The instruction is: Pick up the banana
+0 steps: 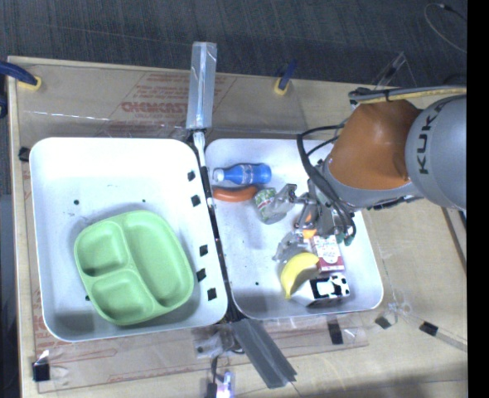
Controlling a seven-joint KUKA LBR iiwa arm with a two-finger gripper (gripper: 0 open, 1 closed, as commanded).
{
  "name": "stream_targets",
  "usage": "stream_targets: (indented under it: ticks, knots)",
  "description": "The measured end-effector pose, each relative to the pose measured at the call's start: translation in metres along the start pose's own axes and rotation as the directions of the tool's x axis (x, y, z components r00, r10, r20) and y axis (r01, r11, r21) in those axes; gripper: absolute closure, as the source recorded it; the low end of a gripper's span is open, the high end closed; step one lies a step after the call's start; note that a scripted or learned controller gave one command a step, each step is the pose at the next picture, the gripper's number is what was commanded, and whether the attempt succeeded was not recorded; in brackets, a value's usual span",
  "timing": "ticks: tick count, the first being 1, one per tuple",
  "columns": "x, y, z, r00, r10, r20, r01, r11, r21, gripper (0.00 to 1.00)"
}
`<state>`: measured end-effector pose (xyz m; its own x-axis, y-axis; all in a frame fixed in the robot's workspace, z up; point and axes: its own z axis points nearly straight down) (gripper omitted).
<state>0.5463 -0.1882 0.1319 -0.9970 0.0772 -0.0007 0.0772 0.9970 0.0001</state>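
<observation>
Positioned in the right bin (253, 297), the tool (307, 226) is seen just above the banana (297, 272), at the end of the grey arm (431, 152) with its orange band (375, 149). How far the tool is open cannot be told, and no object can be made out in its grasp. The banana is found lying at the near right of that bin, touching a small carton (329, 255) and a black-and-white item (329, 288). Toward the far left of the same bin, a blue bottle (243, 174), an orange object (234, 193) and a crumpled greenish object (268, 204) are seen. A green divided plate (133, 265) is held in the left bin (54, 168) on the surface (410, 355).
</observation>
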Motion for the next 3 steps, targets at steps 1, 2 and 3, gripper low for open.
stream_targets:
  ticks: [1,2,3]
  knots:
    - [0.071,0.013,0.022,0.985,-0.173,-0.003,0.173,0.985,-0.001,0.0]
    - [0.017,-0.023,-0.017,0.986,-0.168,0.0,0.168,0.986,0.001,0.0]
    - [0.063,0.003,0.04,0.943,-0.333,-0.002,0.333,0.943,-0.002,0.0]
